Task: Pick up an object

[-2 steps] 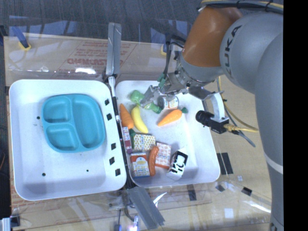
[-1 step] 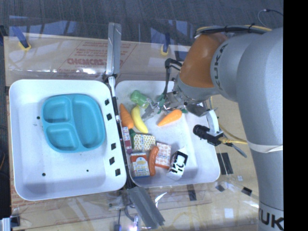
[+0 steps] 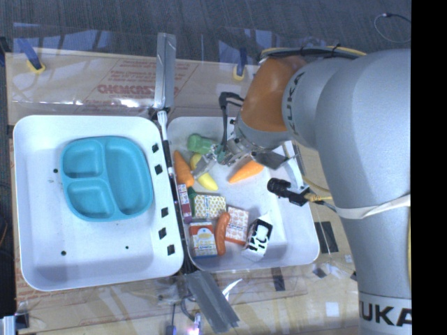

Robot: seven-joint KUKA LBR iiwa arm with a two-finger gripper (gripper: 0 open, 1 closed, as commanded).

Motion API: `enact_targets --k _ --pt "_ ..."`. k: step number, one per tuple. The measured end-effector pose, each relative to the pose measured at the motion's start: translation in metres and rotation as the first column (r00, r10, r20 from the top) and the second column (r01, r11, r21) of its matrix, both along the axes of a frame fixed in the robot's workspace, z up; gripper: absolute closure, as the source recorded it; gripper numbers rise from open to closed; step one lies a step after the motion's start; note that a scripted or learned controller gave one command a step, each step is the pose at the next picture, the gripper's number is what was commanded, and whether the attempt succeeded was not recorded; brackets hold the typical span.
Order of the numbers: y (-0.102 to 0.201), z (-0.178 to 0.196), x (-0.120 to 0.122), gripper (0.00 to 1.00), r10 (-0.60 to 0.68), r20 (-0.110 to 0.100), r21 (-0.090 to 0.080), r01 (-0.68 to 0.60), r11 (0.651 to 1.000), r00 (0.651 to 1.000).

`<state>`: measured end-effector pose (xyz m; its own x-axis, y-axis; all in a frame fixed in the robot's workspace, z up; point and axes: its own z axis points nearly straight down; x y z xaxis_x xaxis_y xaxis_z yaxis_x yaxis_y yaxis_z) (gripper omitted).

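The right white bin (image 3: 302, 244) holds several toy foods. A green piece (image 3: 198, 144) lies at its far left, with a yellow piece (image 3: 207, 181) and an orange carrot (image 3: 181, 167) just below it. An orange wedge (image 3: 246, 171) lies near the middle. My gripper (image 3: 215, 156) hangs low over the bin's far left part, between the green piece and the orange wedge, and the grey wrist with its orange band covers the bin's far right corner. Nothing shows as lifted.
Toward the near side of the right bin lie a cracker box (image 3: 209, 204), a small carton (image 3: 202, 238), an orange sausage (image 3: 223, 232), a pink packet (image 3: 238, 224) and a black-and-white piece (image 3: 260, 238). The left bin (image 3: 42, 257) holds a teal divided plate (image 3: 106, 176).
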<state>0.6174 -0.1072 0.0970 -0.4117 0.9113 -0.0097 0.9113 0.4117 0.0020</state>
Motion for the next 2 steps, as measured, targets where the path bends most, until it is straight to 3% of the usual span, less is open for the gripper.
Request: enact_targets --k 1,2 --pt "-0.013 0.055 -0.034 0.00 0.011 -0.007 0.008 -0.011 1.000 1.000" --pt "-0.066 0.009 -0.020 0.00 0.081 -0.006 0.007 -0.081 0.997 0.997"
